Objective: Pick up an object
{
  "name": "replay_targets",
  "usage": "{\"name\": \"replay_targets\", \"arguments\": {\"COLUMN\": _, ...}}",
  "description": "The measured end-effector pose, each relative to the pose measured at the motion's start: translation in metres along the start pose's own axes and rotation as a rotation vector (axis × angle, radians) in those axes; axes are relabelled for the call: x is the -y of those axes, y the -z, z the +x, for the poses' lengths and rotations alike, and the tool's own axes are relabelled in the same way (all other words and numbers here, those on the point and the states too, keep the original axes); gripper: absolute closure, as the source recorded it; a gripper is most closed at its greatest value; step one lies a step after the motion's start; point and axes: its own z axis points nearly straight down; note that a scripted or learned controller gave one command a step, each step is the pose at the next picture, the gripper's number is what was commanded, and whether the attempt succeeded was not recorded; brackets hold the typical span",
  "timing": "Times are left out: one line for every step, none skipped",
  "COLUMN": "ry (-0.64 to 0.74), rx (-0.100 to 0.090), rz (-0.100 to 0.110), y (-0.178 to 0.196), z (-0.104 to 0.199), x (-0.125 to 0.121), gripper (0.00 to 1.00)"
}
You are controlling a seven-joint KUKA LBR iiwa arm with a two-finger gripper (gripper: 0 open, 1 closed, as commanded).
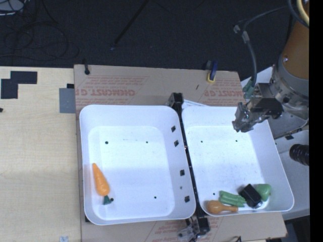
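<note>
- Left bin [128,116]: we see an orange carrot [100,180] lying near its lower-left corner.
- Right bin [229,135]: a tan gourd [220,207], green pod [232,199], black block [250,195] and green piece [263,189] cluster at the lower edge.
- Arm: reaching in from the right, its pincer [243,122] hangs over the right bin's upper-right corner, well apart from the cluster; we cannot tell its state.

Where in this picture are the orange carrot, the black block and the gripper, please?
orange carrot [100,180]: camera view, middle of its orange body, left bin.
black block [250,194]: camera view, centre of its top face, right bin.
gripper [243,124]: camera view, at its fingertips, above the right bin's far edge.
</note>
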Motion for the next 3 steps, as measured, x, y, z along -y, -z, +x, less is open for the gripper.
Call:
{"name": "replay_targets", "arguments": {"ry": 0.007, "rx": 0.001, "rz": 0.003, "y": 0.009, "z": 0.001, "x": 0.0, "gripper": 1.0}}
{"name": "replay_targets", "arguments": {"ry": -0.001, "rx": 0.0, "rz": 0.001, "y": -0.101, "z": 0.023, "x": -0.163, "gripper": 1.0}}
{"name": "replay_targets", "arguments": {"ry": -0.009, "rx": -0.001, "rz": -0.001, "y": -0.068, "z": -0.008, "x": -0.101, "gripper": 1.0}}
